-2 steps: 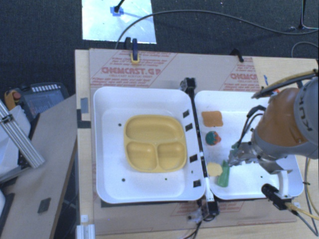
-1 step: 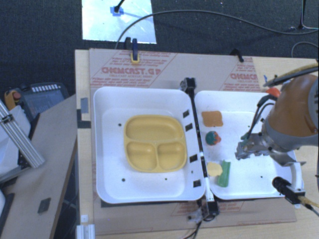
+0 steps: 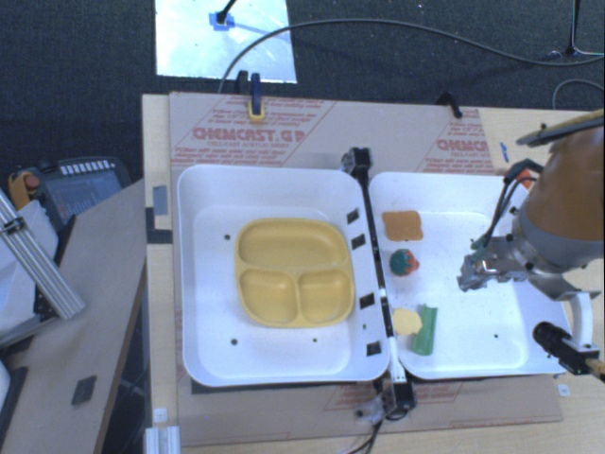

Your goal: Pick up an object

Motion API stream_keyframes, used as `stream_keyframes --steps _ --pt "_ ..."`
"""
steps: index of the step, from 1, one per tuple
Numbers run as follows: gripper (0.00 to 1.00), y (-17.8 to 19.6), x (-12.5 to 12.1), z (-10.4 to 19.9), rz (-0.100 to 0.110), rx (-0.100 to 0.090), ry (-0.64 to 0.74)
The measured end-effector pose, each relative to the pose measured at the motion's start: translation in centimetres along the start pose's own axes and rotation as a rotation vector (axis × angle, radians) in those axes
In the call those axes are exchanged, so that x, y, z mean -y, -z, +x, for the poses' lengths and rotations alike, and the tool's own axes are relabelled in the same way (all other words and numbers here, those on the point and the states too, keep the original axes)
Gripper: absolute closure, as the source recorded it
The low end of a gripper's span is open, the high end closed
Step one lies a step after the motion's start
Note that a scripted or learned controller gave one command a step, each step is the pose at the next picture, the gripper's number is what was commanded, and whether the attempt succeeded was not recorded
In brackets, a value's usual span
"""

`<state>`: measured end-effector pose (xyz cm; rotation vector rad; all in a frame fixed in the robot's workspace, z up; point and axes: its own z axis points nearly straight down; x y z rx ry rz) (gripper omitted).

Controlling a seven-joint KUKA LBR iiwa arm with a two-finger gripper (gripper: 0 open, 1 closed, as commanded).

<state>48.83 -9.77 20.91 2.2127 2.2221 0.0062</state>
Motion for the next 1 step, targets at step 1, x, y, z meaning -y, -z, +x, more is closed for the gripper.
stream_keyframes --steps 1 --pt "1.00 -0.27 -3.00 3.86 0.003 -0.002 0.004"
